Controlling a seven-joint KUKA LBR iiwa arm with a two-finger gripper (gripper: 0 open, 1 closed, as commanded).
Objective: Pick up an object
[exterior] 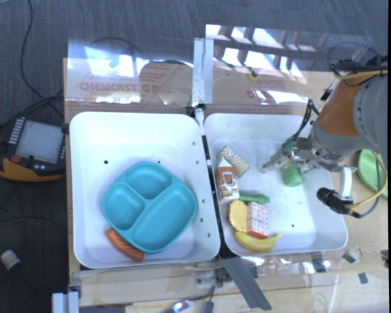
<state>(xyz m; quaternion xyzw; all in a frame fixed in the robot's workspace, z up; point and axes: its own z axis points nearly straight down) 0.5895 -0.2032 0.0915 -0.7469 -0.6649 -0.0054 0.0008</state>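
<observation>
Green object (292,175) in right bin (326,240) | arm over it from right | jaws: state cannot tell

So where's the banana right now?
In the camera view, the banana lies in the right bin, near its front edge, just below a yellow piece and a small red-and-white carton.
</observation>
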